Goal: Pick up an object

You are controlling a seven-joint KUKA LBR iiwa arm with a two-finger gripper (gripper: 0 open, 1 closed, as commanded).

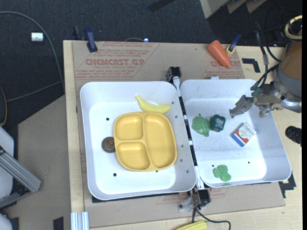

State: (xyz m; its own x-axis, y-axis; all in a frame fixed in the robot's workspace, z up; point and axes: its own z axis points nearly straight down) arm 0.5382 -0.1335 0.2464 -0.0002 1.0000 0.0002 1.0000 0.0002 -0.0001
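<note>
My gripper [251, 109] hangs over the upper right part of the right bin [268, 163], its two fingers spread open with nothing between them. Just below it lies a small white, blue and red box [243, 133]. Left of the gripper, a dark green cup [218, 122] touches a light green leafy toy [201, 125]. Near the bin's front wall sits a small green broccoli-like piece [221, 173].
The left bin [93, 109] holds a yellow divided plate [144, 141], a banana [152, 106] behind it and a brown round piece [109, 144] at its left. An orange carrot-like toy [219, 54] lies on the board behind the right bin.
</note>
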